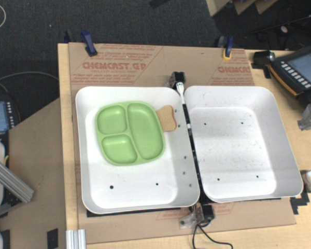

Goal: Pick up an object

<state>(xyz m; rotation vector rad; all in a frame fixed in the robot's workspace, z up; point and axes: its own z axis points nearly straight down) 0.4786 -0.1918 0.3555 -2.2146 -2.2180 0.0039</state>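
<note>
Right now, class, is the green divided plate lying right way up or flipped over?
Right way up. The green plate lies flat in the left bin, its three hollow compartments facing up. A tan piece lies at its right edge.

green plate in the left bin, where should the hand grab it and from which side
Probably the plate's lower left rim, coming straight down from above. It lies flat in the left bin, so only the thin raised rim gives the fingers an edge. That side has bare floor around it; the upper right rim touches a tan piece, which could get in the way.
</note>
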